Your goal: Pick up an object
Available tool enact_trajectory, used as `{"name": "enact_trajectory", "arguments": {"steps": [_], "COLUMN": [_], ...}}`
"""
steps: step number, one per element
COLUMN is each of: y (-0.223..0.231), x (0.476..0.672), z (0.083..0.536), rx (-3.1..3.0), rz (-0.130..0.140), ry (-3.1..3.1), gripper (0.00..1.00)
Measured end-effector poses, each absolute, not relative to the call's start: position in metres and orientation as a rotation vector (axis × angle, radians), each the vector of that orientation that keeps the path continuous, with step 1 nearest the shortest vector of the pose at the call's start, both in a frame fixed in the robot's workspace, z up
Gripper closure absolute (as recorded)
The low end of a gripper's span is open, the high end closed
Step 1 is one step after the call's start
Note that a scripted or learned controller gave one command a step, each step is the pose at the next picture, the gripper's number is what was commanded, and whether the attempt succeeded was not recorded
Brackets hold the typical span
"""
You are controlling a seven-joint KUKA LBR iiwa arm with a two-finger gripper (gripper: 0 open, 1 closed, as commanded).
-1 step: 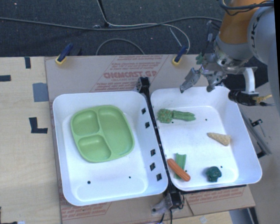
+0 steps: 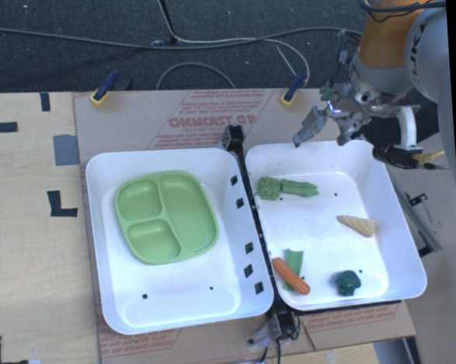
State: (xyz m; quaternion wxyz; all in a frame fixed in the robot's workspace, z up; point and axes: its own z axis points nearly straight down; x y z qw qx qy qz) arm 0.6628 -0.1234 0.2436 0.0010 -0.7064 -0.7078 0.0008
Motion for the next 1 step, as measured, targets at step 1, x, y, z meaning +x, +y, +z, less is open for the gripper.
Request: {"name": "enact_trajectory", "arguments": {"steps": [1], "y": [-0.1238], "x": [0.6645], "z": [0.1791], "rx": [-2.217], "rz": [0.008], "ry": [-2.22], "gripper": [0.0]}}
